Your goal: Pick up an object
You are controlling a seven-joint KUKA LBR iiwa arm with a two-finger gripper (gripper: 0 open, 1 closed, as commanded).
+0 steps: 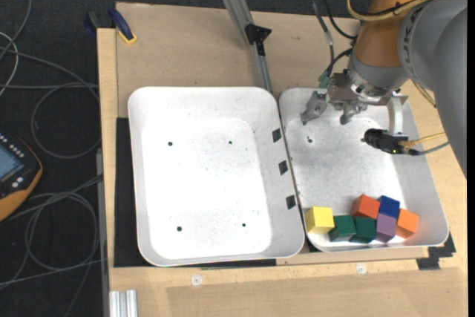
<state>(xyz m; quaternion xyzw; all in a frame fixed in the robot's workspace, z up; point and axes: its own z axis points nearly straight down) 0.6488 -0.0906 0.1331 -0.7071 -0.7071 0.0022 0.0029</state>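
Several small blocks lie packed along the front edge of the right bin (415, 174): a yellow block (320, 219), a dark green block (344, 227), another green block (364, 229), an orange-red block (366, 206), a blue block (389, 205), a purple block (387, 225) and an orange block (407, 220). My gripper (329, 110) hangs over the far left corner of that bin, well away from the blocks. Its two fingers are spread apart and hold nothing.
The left bin (148, 182) lies beside the right one, with black clips (283, 167) along their shared edge. A slanted metal pole (236, 7) rises behind the bins. Cables and a yellow device (15, 174) lie on the floor at left.
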